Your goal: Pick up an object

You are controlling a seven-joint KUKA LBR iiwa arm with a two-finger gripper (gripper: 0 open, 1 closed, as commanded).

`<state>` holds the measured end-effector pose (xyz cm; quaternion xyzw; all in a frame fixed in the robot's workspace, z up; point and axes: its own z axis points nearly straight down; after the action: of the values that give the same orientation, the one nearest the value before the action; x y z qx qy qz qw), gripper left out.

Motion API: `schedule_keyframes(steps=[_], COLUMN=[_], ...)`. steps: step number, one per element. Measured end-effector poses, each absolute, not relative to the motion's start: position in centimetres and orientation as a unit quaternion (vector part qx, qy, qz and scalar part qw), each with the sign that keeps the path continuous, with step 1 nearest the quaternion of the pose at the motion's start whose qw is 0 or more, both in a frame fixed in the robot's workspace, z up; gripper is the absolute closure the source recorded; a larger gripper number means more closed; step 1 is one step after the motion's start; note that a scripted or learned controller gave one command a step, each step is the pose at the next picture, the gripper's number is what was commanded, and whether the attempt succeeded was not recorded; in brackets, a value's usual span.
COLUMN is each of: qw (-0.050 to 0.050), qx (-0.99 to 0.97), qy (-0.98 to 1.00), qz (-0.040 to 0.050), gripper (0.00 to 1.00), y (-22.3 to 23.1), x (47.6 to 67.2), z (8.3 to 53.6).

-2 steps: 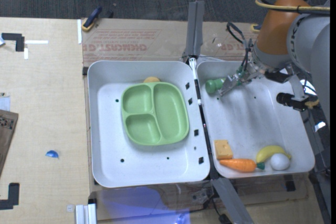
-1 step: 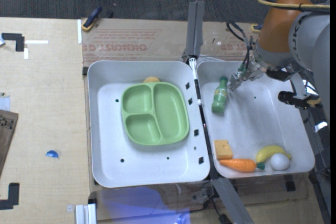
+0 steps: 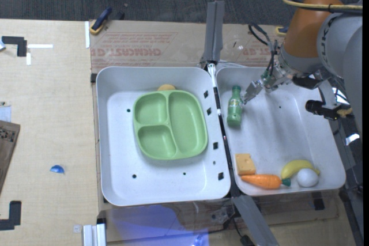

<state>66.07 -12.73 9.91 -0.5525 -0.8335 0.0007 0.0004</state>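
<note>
The hand [image 3: 252,91] hangs with its fingers apart over the right bin [image 3: 323,141], and the green bottle [image 3: 234,107] lies just beside it at about 8 o'clock, against the bin's left wall. The bottle's long axis runs from 12 to 6 o'clock, cap at 12. On the cardboard sheet [image 3: 144,46] behind the bins there is red print, upside down and not readable for me.

Gripper [image 3: 251,91] is hovering in right bin [image 3: 277,124] just beside green bottle [image 3: 234,106]; carrot [image 3: 262,180], banana [image 3: 297,167], egg [image 3: 307,178] are lying at the near edge; green tray [image 3: 170,124] is sitting in left bin [image 3: 115,141].
</note>
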Motion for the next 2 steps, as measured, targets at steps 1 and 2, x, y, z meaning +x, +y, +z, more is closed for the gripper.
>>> schedule_keyframes(steps=[1, 2], qw=[0.000, 0.001], qx=[-0.553, -0.439], qy=[-0.833, -0.898], qz=[0.0003, 0.0000], gripper=[1.00, 1.00], y=[-12.8, -10.3], x=[66.2, 61.4], z=[10.8, 9.0])
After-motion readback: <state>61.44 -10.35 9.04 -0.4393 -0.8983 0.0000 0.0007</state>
